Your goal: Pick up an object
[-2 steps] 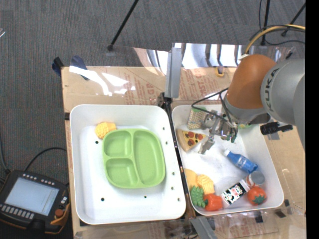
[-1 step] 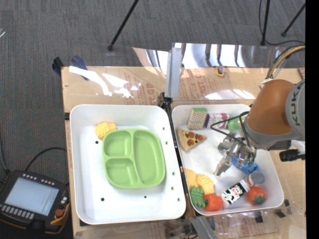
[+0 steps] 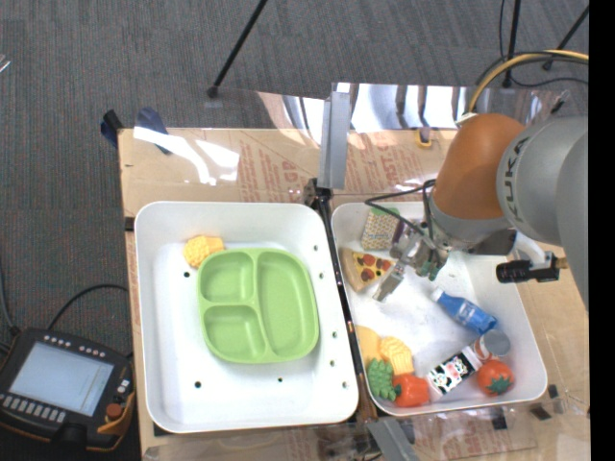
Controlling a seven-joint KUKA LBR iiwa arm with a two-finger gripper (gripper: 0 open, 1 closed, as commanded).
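Toys crowd the near end of the right bin [image 3: 534,349]: a tomato [image 3: 496,376], a cow-print carton [image 3: 452,372] and a green cluster [image 3: 382,377]. Farther in I see a blue bottle [image 3: 464,309] lying flat. Beyond it my tool [image 3: 392,282] hangs beside a pizza slice [image 3: 365,267], fingers apart, gripping nothing. Left, a green plate [image 3: 258,305] sits in the other bin [image 3: 159,373].

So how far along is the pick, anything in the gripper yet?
Done: the gripper is down in the right bin, fingers open beside the pizza slice. In hand: nothing sits between the fingers. Left: close on an object and lift it.
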